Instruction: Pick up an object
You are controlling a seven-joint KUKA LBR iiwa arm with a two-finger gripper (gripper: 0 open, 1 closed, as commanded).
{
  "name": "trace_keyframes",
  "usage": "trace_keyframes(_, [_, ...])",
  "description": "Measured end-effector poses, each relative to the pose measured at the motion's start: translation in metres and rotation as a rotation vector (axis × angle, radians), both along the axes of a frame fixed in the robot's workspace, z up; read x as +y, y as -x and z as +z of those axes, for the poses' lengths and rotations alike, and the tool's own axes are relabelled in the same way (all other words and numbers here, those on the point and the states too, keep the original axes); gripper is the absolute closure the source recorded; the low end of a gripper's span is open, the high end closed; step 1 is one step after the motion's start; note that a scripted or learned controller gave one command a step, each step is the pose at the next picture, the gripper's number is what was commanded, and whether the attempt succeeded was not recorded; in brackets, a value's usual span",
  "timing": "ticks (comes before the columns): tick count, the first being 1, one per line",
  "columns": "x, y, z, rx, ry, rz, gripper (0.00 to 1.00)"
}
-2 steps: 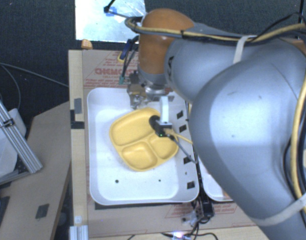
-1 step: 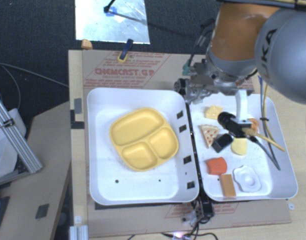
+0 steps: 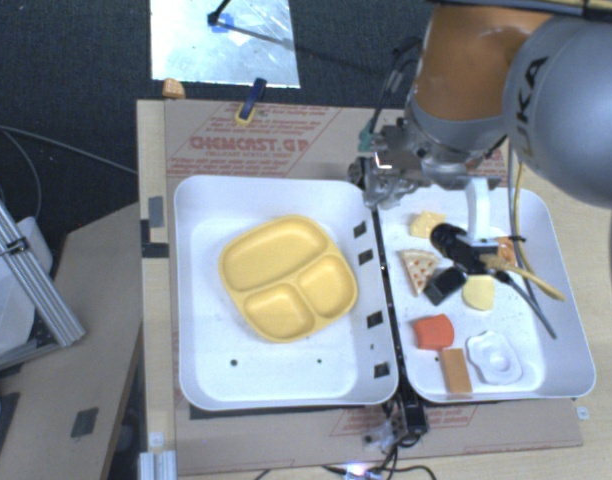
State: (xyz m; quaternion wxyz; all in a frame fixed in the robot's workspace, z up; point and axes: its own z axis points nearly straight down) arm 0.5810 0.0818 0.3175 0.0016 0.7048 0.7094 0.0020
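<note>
Bench first: my gripper (image 3: 384, 182), grip unreadable, hovers at the right bin (image 3: 552, 344), rear-left corner; descending could clip its wall.

Pizza slice (image 3: 419, 268), red block (image 3: 434, 331), white fried egg (image 3: 493, 356) — all lying flat — in the right bin (image 3: 561, 343).

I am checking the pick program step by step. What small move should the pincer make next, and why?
Probably a short shift sideways into the right bin, toward the pale yellow piece. The pincer appears to hang above the rim where the two bins meet, with nothing to grasp under it, and that piece lies nearest to it.
</note>
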Motion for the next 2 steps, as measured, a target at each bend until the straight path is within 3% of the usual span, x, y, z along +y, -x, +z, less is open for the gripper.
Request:
trace_keyframes(1, [0.055, 0.028, -0.005, 0.005, -0.001, 0.002, 1.00])
trace_keyframes(2, [0.060, 0.018, 0.108, -0.009, -0.003, -0.001, 1.00])
